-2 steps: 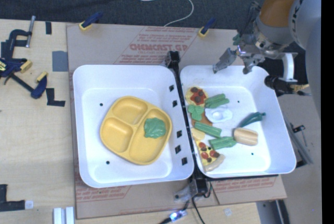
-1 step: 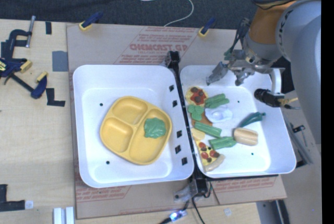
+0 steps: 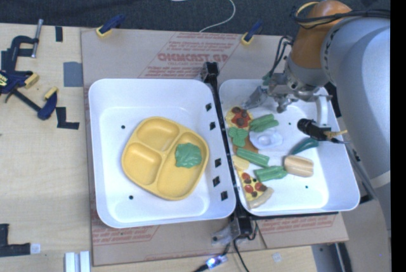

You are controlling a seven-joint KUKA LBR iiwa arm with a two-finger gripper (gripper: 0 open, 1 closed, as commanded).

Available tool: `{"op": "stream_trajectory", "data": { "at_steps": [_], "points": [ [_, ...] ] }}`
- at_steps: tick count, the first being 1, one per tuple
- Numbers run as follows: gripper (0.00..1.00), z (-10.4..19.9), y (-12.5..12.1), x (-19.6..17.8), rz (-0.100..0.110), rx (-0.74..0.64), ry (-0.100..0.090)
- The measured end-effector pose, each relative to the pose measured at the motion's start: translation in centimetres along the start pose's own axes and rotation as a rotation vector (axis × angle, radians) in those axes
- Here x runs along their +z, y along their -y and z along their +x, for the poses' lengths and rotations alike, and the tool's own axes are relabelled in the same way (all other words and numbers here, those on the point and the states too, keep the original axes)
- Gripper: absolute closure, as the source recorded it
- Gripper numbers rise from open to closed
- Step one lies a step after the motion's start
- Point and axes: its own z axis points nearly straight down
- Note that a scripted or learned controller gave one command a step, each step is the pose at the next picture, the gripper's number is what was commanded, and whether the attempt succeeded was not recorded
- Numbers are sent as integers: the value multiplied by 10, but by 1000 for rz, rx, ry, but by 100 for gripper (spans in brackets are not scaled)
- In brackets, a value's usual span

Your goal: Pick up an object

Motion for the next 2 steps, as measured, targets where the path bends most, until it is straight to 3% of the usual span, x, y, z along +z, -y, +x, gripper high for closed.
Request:
{"op": "stream_trajectory", "data": {
  "at_steps": [1, 2],
  "points": [
    [0, 1, -1, 13, -3, 0, 1],
    [100, 3, -3, 1, -7, -1, -3]
  ]
}}
